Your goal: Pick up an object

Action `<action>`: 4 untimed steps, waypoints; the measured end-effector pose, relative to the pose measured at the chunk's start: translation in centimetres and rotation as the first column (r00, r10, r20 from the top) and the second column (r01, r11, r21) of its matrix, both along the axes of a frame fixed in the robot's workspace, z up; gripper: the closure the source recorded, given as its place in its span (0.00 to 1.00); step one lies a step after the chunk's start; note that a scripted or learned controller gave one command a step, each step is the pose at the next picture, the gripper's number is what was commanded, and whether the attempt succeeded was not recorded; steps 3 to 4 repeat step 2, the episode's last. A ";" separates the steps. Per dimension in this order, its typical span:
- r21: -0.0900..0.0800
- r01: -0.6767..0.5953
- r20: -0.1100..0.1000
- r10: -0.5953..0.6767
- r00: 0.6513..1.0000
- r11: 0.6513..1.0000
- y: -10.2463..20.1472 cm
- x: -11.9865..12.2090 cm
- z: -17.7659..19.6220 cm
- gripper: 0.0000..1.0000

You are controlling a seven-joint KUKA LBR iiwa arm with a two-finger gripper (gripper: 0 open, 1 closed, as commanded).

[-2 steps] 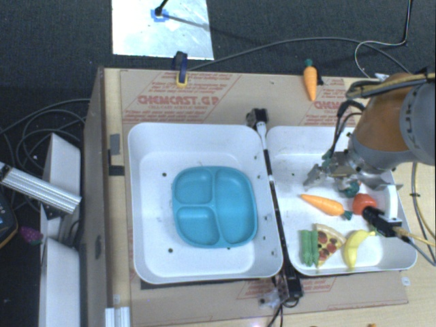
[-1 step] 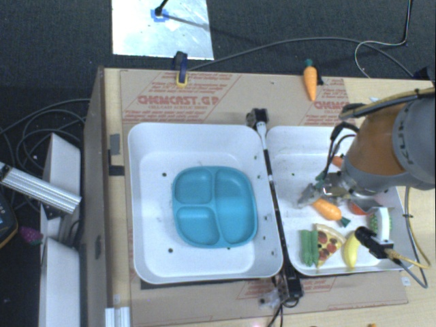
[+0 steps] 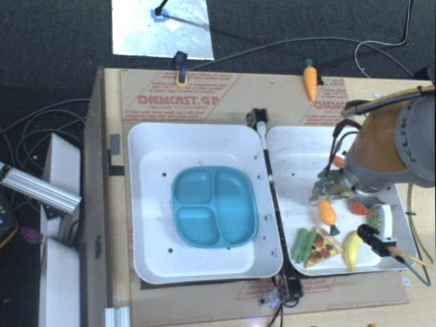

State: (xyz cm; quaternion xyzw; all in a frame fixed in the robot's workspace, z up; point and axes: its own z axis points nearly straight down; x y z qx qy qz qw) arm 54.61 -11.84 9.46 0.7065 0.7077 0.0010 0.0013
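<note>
Orange toy: a small orange carrot-like toy [image 3: 328, 212] lies in the right bin [image 3: 293, 157], near the middle, just under the hand.
Hand: the hand [image 3: 325, 191] hangs low over the right bin, right above the orange toy. I cannot tell how its grip is set.
Other toys: a green pea pod [image 3: 302, 243], a pizza slice [image 3: 321, 248] and a yellow banana [image 3: 352, 248] lie along the near edge of the right bin.
Left bin: the left bin [image 3: 151, 157] holds a blue tray [image 3: 214, 206] with three parts.
Bench: a toy carrot [image 3: 310, 81] lies at the far edge of the bench [image 3: 225, 95].
</note>
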 end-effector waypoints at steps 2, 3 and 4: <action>0.001 -0.003 0.000 0.003 1.000 1.000 9.2 -1.4 15.8 1.00; 0.001 -0.003 0.000 0.003 1.000 1.000 9.2 -1.4 15.8 1.00; 0.001 -0.003 0.000 0.003 1.000 1.000 9.2 -1.4 15.8 1.00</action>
